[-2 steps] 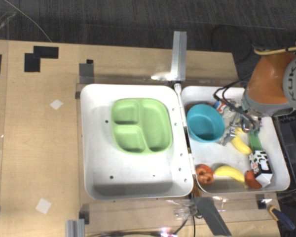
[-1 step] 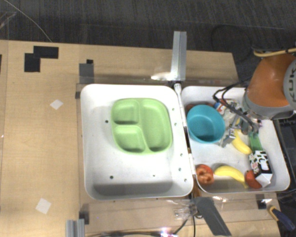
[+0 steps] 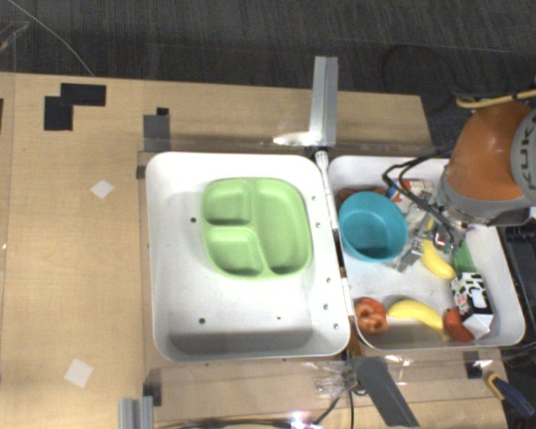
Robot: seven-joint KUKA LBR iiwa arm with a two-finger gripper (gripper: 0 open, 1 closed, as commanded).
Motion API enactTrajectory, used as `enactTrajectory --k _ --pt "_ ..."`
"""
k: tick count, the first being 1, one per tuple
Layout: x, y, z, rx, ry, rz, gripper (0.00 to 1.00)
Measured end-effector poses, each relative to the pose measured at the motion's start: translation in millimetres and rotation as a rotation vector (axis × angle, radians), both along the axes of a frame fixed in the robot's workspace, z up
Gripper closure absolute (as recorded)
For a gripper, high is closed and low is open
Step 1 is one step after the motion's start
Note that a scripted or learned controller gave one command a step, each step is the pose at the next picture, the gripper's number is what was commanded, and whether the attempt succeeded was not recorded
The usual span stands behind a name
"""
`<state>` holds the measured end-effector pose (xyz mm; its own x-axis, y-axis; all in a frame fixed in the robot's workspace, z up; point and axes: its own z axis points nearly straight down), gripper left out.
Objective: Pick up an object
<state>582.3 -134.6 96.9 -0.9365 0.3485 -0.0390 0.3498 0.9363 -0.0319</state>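
Over the right bin (image 3: 509, 315), gripper (image 3: 426, 239) low beside blue bowl (image 3: 372, 225), finger spread hidden by wrist clutter, cannot tell, small banana (image 3: 438, 263) just under it, larger banana (image 3: 414, 312) near apple (image 3: 370, 315), green tray (image 3: 254, 226) in left bin (image 3: 174, 275).

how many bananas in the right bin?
2. One banana lies along the front wall of the right bin, beside the apple. The other banana sits mid-bin under the gripper, right of the blue bowl. The arm may hide more.
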Motion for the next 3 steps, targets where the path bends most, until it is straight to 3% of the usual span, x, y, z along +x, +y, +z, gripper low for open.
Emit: enactTrajectory --k 1,2,3 --pt "7 -1 -6 0.03 0.012 -0.171 0.0" --pt "8 -11 7 0.017 0.002 -0.175 1.0" --pt "18 27 103 0.026 0.006 -0.239 1.0"
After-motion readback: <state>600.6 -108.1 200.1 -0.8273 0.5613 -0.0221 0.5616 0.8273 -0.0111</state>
